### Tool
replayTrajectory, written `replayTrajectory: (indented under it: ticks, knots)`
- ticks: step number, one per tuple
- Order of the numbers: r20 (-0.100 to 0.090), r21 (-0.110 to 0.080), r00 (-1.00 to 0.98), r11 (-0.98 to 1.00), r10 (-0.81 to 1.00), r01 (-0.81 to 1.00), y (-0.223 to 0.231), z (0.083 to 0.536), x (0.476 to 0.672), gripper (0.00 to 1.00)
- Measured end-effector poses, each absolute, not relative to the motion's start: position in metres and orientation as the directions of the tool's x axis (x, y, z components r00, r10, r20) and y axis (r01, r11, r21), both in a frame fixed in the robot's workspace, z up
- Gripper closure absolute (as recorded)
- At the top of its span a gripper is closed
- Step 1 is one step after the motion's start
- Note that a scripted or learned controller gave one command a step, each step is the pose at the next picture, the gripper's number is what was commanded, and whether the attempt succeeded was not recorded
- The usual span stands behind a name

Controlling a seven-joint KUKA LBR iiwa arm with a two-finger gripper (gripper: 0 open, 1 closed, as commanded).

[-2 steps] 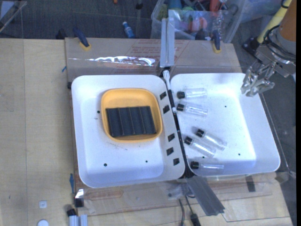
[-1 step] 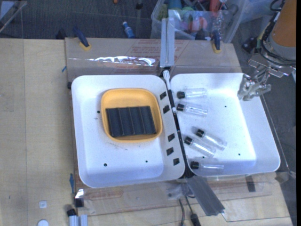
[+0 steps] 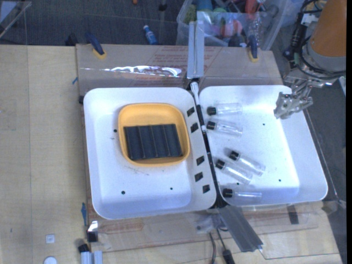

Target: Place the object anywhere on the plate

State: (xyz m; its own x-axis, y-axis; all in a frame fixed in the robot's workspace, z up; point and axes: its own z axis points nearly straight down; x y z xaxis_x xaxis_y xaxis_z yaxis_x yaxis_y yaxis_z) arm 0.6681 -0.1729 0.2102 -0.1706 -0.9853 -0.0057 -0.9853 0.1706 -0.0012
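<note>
A yellow plate [image 3: 127,116] with rounded corners lies in the left bin [image 3: 104,191]. On it rests a dark grey ribbed rectangular object [image 3: 153,141], flat and covering most of the plate's middle. My gripper [image 3: 288,104] hangs over the far right part of the right bin [image 3: 297,164], well away from the plate and from the dark object. Nothing shows between its tips. The arm's orange band [image 3: 333,23] rises at the top right corner.
Several clear vials with black caps lie in the right bin, two near its far left [image 3: 223,109] [image 3: 224,127], others toward the front [image 3: 246,161] [image 3: 241,193]. A ridge with black tabs [image 3: 197,142] divides the bins. A box of clutter [image 3: 236,10] stands behind.
</note>
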Motion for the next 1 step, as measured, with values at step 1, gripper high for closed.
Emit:
replayTrajectory:
  ticks: [1]
  knots:
    - [-0.006,-0.002,0.071,-0.071,-0.997,-0.997,-0.1626,0.2103,0.6680,1.00]
